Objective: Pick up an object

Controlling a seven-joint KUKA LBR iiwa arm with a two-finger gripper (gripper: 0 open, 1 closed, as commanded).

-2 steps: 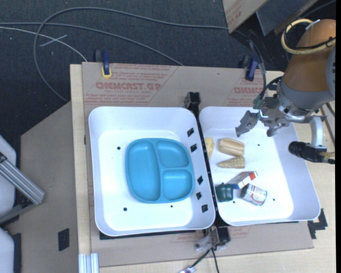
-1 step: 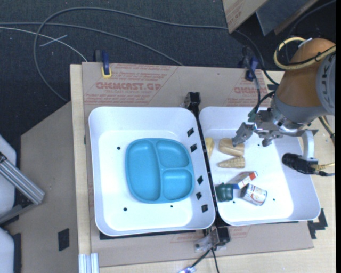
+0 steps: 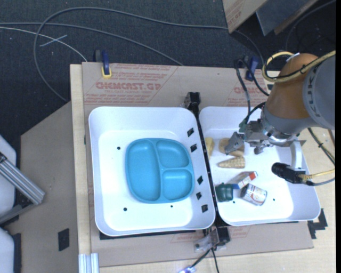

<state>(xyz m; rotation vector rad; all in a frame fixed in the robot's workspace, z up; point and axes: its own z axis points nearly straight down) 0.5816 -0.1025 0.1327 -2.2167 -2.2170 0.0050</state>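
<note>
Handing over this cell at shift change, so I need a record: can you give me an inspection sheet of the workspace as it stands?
Surface: board bearing two white bins, left bin and right bin.
Job's things: in right bin, cone, can, green item, yellowish piece, brown item.
Clutter: blue divided plate in left bin.
Gripper: gripper low over right bin, beside brown item; grasp unclear.
Cables: loose cables on floor; yellow cable by arm.
Surroundings: dark carpet; cardboard box top.

Grey arm (image 3: 324, 90), orange wrist band (image 3: 290, 88), yellow cable (image 3: 277, 59)
</note>
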